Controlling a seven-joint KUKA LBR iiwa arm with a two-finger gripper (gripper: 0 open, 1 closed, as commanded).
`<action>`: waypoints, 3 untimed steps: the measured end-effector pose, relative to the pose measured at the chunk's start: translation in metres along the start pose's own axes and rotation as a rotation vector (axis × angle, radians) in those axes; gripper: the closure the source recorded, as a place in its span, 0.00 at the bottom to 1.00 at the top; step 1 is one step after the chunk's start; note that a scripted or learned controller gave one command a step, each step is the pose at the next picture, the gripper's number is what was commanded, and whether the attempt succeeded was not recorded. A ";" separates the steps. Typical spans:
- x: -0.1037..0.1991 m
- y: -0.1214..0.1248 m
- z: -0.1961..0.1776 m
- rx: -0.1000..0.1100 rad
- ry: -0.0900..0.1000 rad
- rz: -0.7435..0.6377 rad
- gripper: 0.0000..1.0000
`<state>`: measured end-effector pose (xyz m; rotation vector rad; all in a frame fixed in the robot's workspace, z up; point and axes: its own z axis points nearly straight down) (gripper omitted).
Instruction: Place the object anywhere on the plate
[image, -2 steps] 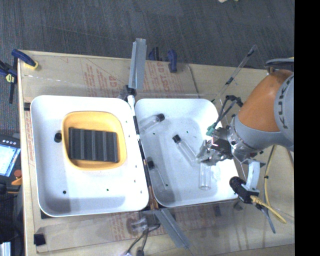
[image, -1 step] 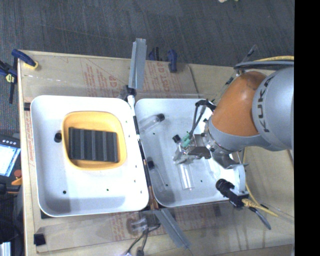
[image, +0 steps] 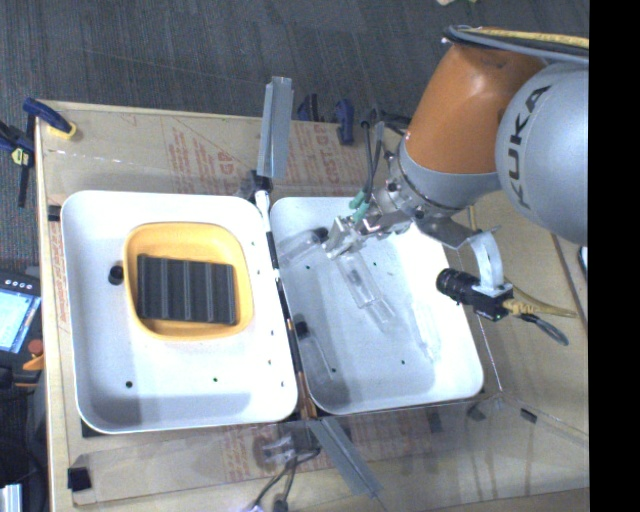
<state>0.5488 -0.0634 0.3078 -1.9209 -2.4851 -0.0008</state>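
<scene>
Plate (image: 187, 240), yellow with a dark ribbed block (image: 187, 289) on it, is sitting in the left bin (image: 160, 400). Over the right bin (image: 400, 380), the gripper (image: 372, 290) is hanging with fingers apart, gripping nothing.

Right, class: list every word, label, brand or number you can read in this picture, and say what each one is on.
"KUKA": on the grey arm, reading vertically.
Red print on the bench: too blurred to read.
Screen of the device at the left edge: too small to read.
Bins and plate: no text.
</scene>
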 end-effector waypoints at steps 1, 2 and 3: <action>0.015 0.039 0.107 0.006 0.000 -0.077 1.00; 0.073 0.049 0.107 0.007 0.002 -0.328 1.00; 0.072 0.049 0.107 0.007 0.001 -0.328 0.00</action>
